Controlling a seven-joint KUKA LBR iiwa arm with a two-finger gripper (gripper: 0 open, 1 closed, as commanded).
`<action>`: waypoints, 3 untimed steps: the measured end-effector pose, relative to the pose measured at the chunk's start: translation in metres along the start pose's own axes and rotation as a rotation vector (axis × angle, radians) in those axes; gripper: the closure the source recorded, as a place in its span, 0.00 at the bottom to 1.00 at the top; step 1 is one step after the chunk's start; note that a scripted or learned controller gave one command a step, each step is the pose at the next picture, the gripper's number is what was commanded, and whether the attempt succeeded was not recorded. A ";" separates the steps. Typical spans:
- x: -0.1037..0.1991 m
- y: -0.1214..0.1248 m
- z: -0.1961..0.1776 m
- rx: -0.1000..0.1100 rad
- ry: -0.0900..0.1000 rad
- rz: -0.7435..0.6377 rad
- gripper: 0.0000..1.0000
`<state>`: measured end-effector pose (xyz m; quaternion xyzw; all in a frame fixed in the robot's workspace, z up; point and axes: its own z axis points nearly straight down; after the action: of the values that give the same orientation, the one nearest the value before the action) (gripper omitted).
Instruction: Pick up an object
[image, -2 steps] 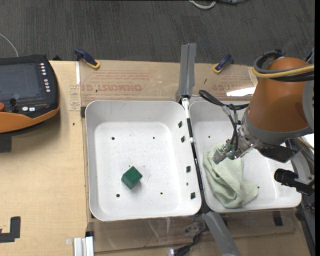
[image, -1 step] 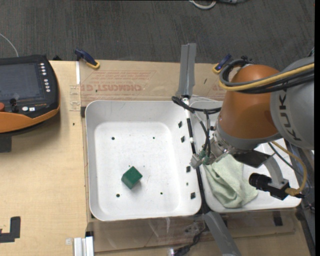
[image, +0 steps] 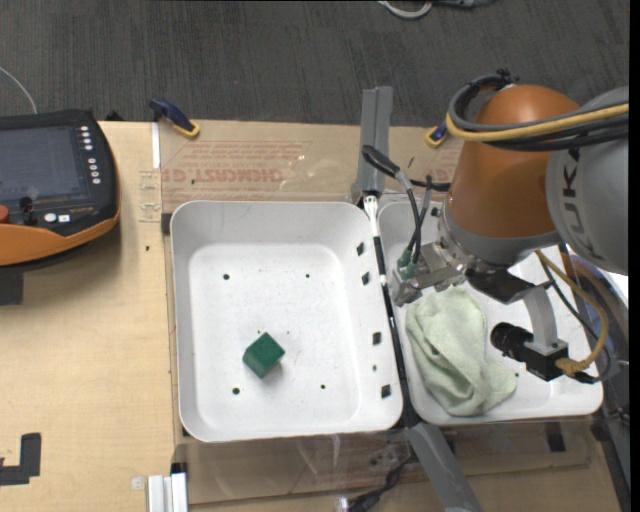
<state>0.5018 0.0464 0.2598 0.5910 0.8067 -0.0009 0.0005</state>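
Note:
A small green cube (image: 264, 355) lies in the left bin (image: 200, 310), toward its front and a little left of centre. A crumpled pale green cloth (image: 455, 348) fills the near part of the right bin (image: 575, 398). My gripper (image: 412, 278) hangs low over the right bin's left side, just above the cloth's upper left edge and close to the wall between the bins. The orange band and grey wrist of the arm (image: 510, 170) cover the far part of the right bin. The cube is far from the gripper, across the dividing wall.
A teach pendant (image: 50, 185) rests on the bench at the far left. A blue and yellow clamp (image: 175, 117) sits at the back edge of the cardboard. A grey post (image: 375, 125) rises behind the wall between the bins. Cables (image: 575, 330) hang by the wrist.

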 end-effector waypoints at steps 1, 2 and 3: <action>-0.015 -0.015 0.028 0.003 0.002 0.177 1.00; -0.015 0.026 0.042 0.002 0.000 0.249 1.00; 0.001 -0.026 0.056 0.004 0.001 0.322 1.00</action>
<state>0.4769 0.0397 0.2035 0.7128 0.7014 -0.0022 -0.0009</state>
